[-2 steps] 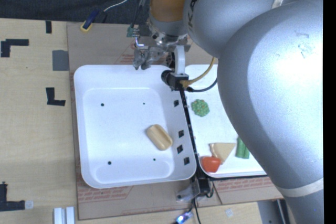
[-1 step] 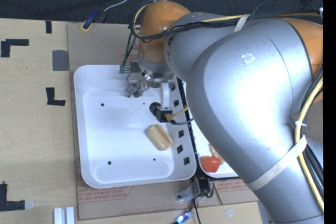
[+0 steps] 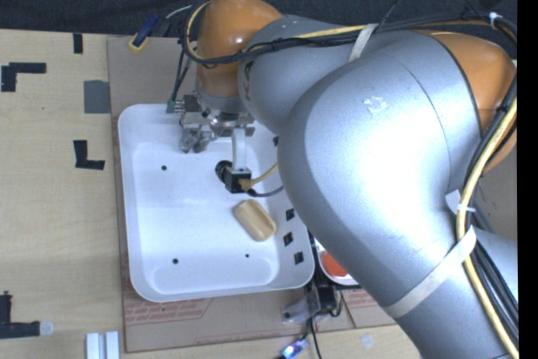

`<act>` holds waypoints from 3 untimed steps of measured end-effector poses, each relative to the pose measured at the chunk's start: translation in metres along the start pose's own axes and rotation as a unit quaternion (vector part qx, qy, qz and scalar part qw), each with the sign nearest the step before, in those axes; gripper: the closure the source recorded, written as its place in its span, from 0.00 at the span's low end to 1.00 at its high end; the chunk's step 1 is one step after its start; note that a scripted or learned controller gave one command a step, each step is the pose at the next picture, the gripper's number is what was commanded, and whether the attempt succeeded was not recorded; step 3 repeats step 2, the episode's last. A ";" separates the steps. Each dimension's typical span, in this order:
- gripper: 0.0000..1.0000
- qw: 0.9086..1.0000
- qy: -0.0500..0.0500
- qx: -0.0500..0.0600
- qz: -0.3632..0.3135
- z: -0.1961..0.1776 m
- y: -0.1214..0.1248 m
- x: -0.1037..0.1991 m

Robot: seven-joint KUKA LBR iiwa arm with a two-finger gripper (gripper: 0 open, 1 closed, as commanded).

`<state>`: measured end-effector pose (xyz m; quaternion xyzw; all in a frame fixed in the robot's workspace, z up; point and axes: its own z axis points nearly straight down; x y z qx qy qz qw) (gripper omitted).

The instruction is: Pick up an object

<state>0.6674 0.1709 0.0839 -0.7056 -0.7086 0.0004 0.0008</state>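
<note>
1. The claw is held low over the upper part of the white bin, probably to reach its floor. How wide it is cannot be told.
2. The tan rounded object is left lying lower right of the claw, apart from it and ungrasped.

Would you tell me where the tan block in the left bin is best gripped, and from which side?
Likely the middle of the block, across its narrow width, straight down from above. It lies flat on the bin floor, oblong with rounded ends, slanting from upper left to lower right, with bare floor along both long sides.
</note>
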 end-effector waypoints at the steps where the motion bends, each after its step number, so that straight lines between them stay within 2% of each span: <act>1: 0.00 1.000 -0.001 0.000 0.001 0.000 0.000 -0.002; 2: 0.00 1.000 0.001 -0.004 0.000 -0.094 0.002 0.014; 3: 0.00 1.000 0.001 -0.004 0.000 -0.094 0.002 0.014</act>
